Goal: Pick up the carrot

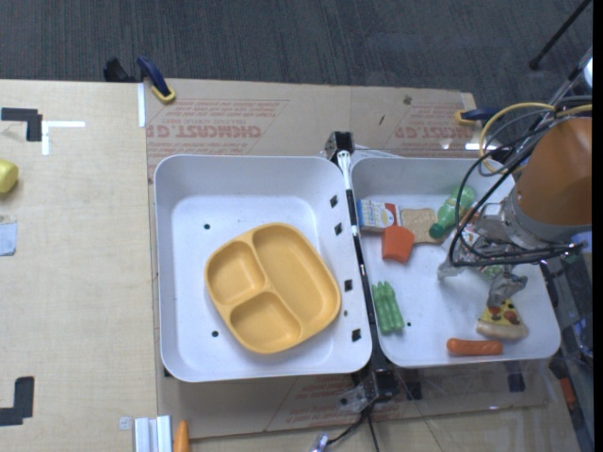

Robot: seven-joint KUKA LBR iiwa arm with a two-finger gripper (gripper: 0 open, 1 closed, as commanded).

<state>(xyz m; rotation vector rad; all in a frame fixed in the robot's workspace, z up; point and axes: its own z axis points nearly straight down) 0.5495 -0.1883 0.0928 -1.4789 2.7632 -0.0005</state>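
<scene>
The carrot [398, 243], a short orange-red tapered piece, lies in the right bin [424, 332] near its left wall, just below a small snack packet. My gripper [477, 279] hangs over the middle right of that bin, to the right of the carrot and apart from it. It stands open, with nothing between its fingers. One fingertip [444, 271] points left toward the carrot; the other sits just above a pizza slice [501, 320]. The orange-banded wrist [563, 172] covers the bin's right rim.
The right bin also holds a snack packet [377, 215], a cracker [416, 221], green leafy pieces [452, 213], green beans [387, 308] and an orange sausage-like piece [474, 347] at the front. A yellow divided plate [271, 286] lies in the left bin [179, 281]. Cables [509, 130] loop above the arm.
</scene>
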